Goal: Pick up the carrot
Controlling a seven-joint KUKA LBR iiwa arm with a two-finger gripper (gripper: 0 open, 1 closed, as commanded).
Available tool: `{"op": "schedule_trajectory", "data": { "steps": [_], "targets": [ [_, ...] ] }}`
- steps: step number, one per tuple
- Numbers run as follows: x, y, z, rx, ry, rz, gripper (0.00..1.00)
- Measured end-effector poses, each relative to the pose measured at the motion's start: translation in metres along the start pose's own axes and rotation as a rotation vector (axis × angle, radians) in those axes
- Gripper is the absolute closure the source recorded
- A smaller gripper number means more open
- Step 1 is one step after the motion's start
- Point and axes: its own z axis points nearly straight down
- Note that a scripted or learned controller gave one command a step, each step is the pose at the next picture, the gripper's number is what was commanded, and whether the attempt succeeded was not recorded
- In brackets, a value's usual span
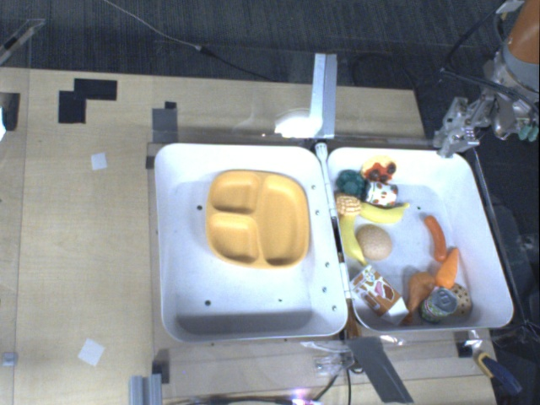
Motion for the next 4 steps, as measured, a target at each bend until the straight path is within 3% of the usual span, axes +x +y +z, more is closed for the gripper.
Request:
{"op": "schedule_trajectory", "data": {
  "steps": [1,2,3,4],
  "targets": [
    [0.076,0.001,0.133,-0.001,0.008,0.247,0.00],
    [0.142,-0.026,0.192,0.002,-0.005,0.123,0.00],
    [0.171,0.002,0.191,0.003,-0.010,0.130,0.00],
    [0.170,0.015,0.190,0.005,-0.011,0.141,0.00]
  ]
}}
